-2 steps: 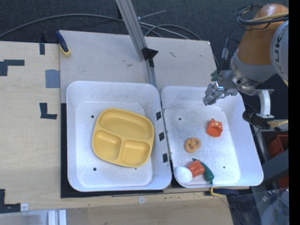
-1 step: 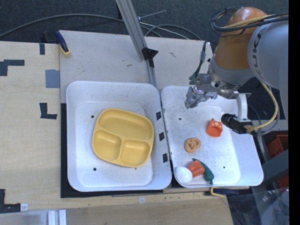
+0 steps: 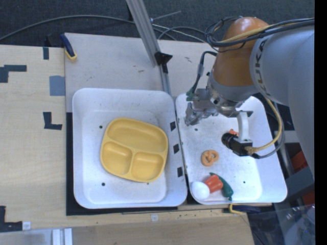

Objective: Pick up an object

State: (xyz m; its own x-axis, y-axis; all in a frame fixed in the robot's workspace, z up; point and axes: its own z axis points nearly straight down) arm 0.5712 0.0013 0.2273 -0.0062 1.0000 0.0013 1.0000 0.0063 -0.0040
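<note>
Well, the gripper [image 3: 192,117] hangs low in the right bin [image 3: 265,185] — I cannot tell its state — away from the pretzel [image 3: 209,157], egg [image 3: 200,190] and carrot [image 3: 218,184], which lie loose.

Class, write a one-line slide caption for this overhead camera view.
Gripper over the right bin near pretzel, egg and carrot; yellow tray in left bin.

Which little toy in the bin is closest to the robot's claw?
The small orange pretzel. It lies nearer the gripper than the white egg and the carrot at the bin's front edge.
</note>
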